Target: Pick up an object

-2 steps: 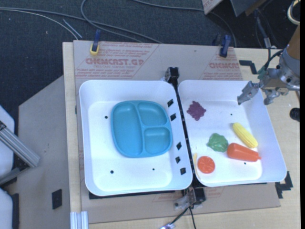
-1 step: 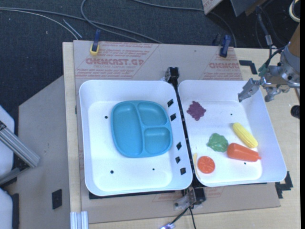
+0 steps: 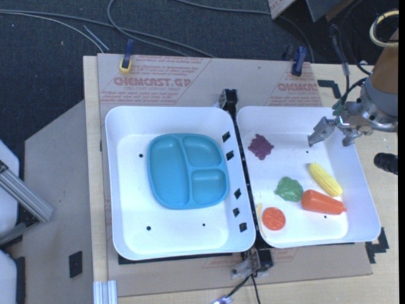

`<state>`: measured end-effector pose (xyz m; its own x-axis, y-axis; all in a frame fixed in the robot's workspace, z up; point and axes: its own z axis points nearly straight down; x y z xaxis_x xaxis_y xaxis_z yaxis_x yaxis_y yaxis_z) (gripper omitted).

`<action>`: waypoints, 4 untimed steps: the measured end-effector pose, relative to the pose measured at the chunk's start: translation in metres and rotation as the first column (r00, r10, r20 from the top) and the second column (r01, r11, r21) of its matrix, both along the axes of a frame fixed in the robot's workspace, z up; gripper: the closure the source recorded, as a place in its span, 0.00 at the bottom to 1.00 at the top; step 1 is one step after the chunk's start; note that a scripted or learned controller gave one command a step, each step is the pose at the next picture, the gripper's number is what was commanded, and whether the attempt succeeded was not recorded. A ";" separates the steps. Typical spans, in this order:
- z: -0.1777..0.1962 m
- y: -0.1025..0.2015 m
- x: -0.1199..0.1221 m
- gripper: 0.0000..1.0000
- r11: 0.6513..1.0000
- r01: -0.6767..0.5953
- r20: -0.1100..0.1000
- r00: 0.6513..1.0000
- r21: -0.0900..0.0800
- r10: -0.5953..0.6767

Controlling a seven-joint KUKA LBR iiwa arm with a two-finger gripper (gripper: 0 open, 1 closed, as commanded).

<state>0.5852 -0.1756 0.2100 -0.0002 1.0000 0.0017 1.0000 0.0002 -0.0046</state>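
Two-finger metal claw [image 3: 334, 130] splayed wide, grasping nothing, above right white bin [image 3: 364, 189]. Nearest target: yellow plastic corn cob [image 3: 325, 178], just below claw w/ orange plastic carrot [image 3: 323, 202] touching it. Drop straight, straddle cob's narrow width.

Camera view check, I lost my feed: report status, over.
Gripper open, hovering over right bin's upper right, holding nothing. Corn, carrot, green toy, purple toy, orange slice untouched. Nothing in the way.

Divided plate [image 3: 188, 170] in left bin [image 3: 120, 170], toy foods in right bin [image 3: 364, 195]
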 end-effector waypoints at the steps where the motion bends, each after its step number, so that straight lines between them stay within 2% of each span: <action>1: -0.060 0.007 0.004 0.00 1.000 -0.001 -0.001 1.000 0.001 0.001; 2: -0.120 0.001 0.003 0.00 1.000 0.000 -0.001 1.000 0.000 0.000; 3: -0.105 0.000 0.005 1.00 1.000 0.001 0.006 1.000 -0.001 -0.001; 4: -0.050 0.005 0.016 1.00 1.000 -0.001 0.011 1.000 -0.003 0.001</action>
